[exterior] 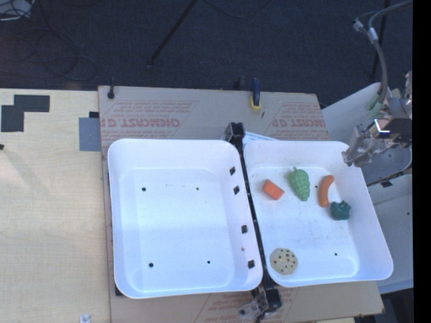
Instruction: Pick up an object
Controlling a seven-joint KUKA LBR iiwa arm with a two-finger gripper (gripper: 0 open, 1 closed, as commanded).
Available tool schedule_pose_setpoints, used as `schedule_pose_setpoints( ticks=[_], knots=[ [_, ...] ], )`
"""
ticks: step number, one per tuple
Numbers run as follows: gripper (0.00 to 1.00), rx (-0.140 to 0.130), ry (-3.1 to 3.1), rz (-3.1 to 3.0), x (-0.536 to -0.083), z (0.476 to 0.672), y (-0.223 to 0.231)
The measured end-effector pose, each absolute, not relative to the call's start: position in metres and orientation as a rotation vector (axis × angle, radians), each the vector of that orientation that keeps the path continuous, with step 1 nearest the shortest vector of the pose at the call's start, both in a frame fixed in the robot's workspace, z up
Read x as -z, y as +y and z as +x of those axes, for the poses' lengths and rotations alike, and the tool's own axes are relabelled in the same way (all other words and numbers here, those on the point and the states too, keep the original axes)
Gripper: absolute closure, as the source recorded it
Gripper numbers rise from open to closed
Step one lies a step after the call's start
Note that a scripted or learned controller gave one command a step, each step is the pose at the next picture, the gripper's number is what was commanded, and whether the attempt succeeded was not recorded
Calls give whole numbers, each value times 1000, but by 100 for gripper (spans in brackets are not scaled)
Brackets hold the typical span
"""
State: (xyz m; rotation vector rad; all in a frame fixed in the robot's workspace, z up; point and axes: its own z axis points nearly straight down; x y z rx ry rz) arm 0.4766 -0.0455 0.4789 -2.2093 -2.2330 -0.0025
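Observation:
The right bin (374, 247) holds several small objects. An orange block (273, 190) lies near its left side, with a green bumpy cone (300, 184) just right of it. An orange sausage shape (325, 190) and a dark green piece (340, 210) lie near the right wall. A round speckled cookie (283, 261) sits near the front. My gripper (355, 151) hangs at the bin's upper right corner, above the rim and apart from every object. Nothing shows between its fingers.
The left bin (121, 200) sits beside the right one, with a black clip strip (241, 187) along their shared wall. Both rest on a cardboard sheet (168, 116). A blue and yellow clamp (256, 97) stands at the back edge. Cables run at the upper right.

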Motion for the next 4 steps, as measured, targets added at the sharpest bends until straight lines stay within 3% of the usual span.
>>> schedule_pose_setpoints(
  ticks=[1,2,3,4],
  knots=[
    [100,-22,-2212,-2209,-295,474,-27],
    [100,8,-2229,-2218,-387,483,15],
    [100,4,-2230,-2212,-432,476,84],
    [100,7,-2231,-2214,-504,486,156]
  ],
)
